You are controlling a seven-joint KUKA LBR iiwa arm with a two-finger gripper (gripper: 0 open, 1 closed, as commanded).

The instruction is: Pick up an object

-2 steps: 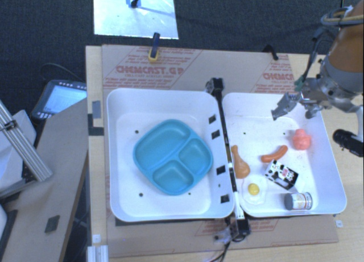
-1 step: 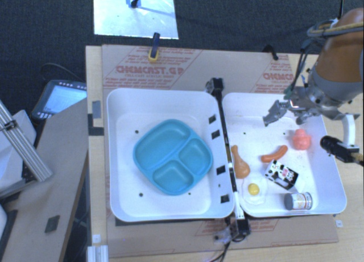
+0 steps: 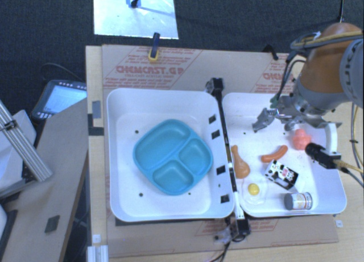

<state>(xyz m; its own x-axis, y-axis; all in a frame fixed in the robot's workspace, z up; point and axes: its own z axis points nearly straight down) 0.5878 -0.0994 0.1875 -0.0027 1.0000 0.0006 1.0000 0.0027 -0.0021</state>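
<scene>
In the right bin (image 3: pixel 244 104) lie several small objects: an orange sausage (image 3: pixel 274 154), a pink lump (image 3: pixel 300 138), an orange pear-shaped piece (image 3: pixel 240 164), a black-and-white patterned box (image 3: pixel 281 174), a toy fried egg (image 3: pixel 253 190) and a silver can (image 3: pixel 298 201). My gripper (image 3: pixel 277 122) hangs over the bin's back half, above and left of the pink lump. It stands open with nothing between its fingers.
The left bin (image 3: pixel 122 110) holds a blue divided plate (image 3: pixel 172 157). A black divider rail (image 3: pixel 223 141) runs between the two bins. A black part of the arm (image 3: pixel 321 156) juts over the right bin's right side.
</scene>
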